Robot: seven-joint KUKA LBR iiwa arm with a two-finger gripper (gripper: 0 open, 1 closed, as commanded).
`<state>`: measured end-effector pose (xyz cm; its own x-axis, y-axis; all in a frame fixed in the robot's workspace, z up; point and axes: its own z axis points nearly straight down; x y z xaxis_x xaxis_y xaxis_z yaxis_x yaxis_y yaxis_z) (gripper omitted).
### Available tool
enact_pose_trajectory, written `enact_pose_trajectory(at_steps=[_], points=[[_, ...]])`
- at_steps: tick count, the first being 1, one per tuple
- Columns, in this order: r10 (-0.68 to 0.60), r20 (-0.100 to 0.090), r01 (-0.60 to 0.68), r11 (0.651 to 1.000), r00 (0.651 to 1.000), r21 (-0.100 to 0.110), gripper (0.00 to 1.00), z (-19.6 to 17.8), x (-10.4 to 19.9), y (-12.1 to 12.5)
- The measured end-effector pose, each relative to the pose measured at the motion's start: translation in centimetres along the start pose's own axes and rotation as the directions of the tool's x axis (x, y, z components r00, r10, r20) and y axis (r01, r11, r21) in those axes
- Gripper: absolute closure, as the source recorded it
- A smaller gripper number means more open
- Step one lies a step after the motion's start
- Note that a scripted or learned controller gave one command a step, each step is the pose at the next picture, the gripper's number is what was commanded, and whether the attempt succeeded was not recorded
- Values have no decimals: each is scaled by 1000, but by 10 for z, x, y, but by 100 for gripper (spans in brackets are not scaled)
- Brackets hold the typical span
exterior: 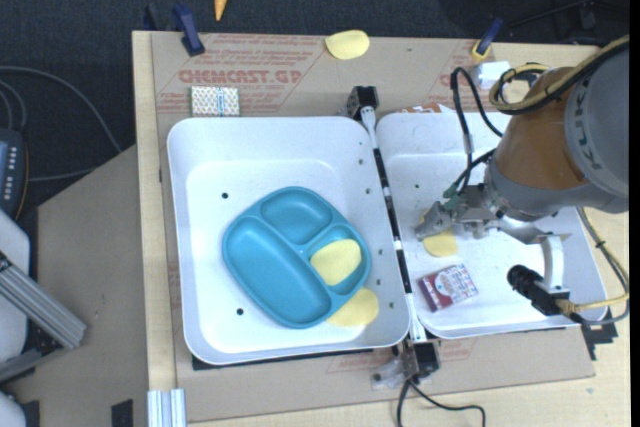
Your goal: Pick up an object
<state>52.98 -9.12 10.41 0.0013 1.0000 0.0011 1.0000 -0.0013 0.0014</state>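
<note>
Over the right-hand shallow white plastic bin point(480, 130), the grey arm with an orange band point(535, 150) reaches in from the view's right, its tool point(437, 217) low above the bin floor. Whether the tool is spread or pressed together cannot be told from this angle.

A small flat pale-yellow piece point(440, 244) lies on the bin floor just beside the tool, on its near side. A red-and-white printed packet point(447, 287) lies near it, closer to the bin's front wall and apart from the pale-yellow piece.

In the left-hand shallow white plastic bin point(200, 155) a blue divided plastic plate point(270, 260) sits at a slant. A rounded yellow lump point(337, 260) lies in one of its smaller compartments. Another flat yellow piece point(355, 310) rests on the bin floor against the plate's near rim.

On the brown cardboard-covered counter point(280, 70) behind the bins lie a yellow oval piece point(347, 44) and, well apart from it, a small patterned sachet point(215, 100).
</note>
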Motion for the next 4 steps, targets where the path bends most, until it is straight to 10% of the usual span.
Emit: enact_pose_trajectory(at_steps=[1,3,4], points=[[0,1,0,1000,1000,1,0,19,-32,2],[-1,0,1,1000,1000,4,0,20,-3,5],[-1,1,1,1000,1000,-1,100,9,-3,6]])
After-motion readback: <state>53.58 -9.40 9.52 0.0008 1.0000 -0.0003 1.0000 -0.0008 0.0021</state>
